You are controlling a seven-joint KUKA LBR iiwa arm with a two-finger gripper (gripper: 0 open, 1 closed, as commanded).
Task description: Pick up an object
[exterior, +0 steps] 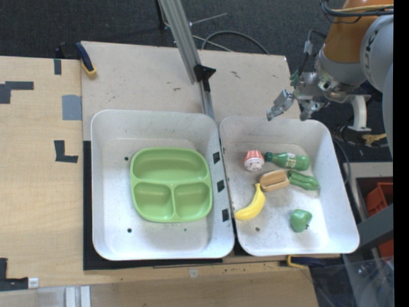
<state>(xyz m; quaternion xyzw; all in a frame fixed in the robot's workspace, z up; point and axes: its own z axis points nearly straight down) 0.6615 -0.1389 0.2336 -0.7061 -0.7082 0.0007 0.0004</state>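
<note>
Above right bin's (pixel 319 130) far rim, arm (pixel 351 37) angled down.

1. You have two shallow white bins side by side: the left bin (pixel 102 190) and the right bin (pixel 339 197), their inner rims touching.
2. Your wooden bench (pixel 38 171) carries grey tape patches (pixel 71 107) at the left.
3. A blue-and-yellow clamp (pixel 86 59) sits at the board's far left corner.
4. A grey metal rail (pixel 182 34) slants down to the bins' junction.
</note>
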